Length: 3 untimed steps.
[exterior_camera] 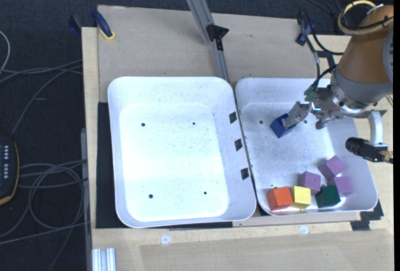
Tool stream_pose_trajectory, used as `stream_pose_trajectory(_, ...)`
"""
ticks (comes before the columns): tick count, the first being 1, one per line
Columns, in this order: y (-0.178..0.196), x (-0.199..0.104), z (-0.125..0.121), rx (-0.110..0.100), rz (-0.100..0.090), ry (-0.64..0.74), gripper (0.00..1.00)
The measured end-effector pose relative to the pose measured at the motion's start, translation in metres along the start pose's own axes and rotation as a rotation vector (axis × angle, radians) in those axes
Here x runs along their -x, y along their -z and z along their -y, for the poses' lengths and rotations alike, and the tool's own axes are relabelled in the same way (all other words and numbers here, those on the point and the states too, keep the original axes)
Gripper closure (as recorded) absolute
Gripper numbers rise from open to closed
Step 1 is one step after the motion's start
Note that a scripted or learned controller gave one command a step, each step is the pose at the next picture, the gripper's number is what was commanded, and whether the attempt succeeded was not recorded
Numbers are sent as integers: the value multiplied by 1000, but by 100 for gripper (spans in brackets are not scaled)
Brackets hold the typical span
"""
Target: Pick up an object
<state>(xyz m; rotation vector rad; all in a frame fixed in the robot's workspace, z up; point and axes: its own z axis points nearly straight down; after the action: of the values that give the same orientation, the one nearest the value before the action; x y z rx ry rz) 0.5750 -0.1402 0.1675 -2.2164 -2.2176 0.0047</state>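
We see the gripper [292,118] over the right bin [262,157], its fingers clamped on a blue block [280,126], lower in that bin an orange block [280,197], yellow block [302,195], green block [327,197], three purple blocks [334,167], left bin [122,138] alongside

You will find a small blue block [280,125] in the right white bin's [262,157] middle, tilted. It sits just beside the gripper's [300,113] fingertips, well apart from the other blocks.
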Motion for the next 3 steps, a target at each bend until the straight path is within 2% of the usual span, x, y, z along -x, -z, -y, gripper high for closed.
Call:
stream_pose_trajectory(1, -61, 6, -2, -2, 0, -1, 0)
stream_pose_trajectory(2, -45, 6, -5, 9, 1, 0, 100)
stream_pose_trajectory(3, 17, 9, -13, 15, 5, 1, 100)
